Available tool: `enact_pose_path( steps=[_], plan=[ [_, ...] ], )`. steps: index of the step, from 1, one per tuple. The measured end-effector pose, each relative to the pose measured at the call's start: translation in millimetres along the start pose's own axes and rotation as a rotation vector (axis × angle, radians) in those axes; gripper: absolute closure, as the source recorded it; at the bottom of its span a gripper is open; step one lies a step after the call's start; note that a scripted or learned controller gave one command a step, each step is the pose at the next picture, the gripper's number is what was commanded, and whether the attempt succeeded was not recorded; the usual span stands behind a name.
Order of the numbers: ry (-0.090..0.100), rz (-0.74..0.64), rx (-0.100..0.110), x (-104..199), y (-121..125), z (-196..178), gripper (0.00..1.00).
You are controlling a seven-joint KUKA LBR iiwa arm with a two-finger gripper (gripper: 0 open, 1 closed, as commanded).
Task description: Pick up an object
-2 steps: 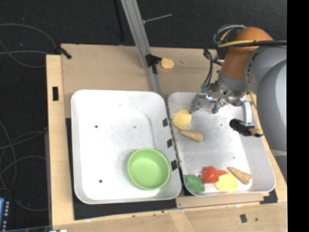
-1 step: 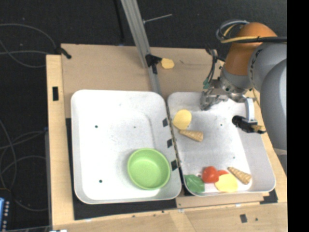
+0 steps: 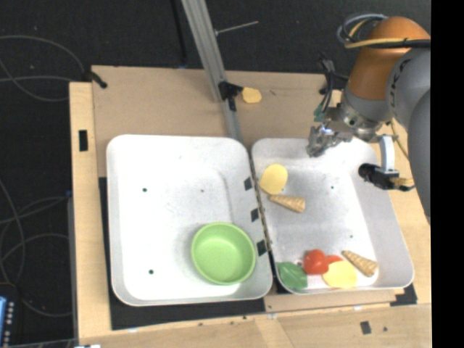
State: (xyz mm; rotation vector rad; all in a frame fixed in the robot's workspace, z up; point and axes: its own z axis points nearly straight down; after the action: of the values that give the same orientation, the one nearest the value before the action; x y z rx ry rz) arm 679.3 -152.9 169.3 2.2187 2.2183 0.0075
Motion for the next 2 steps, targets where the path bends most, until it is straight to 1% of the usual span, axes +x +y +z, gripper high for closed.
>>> enact_pose_path(
  steps=[1, 2],
  plan=[
    [0.0, -0.004, 0.0, 7, -4, -51, 1.0],
    [0.0, -0.004, 0.001, 6, -2, -79, 1.0]
  ],
)
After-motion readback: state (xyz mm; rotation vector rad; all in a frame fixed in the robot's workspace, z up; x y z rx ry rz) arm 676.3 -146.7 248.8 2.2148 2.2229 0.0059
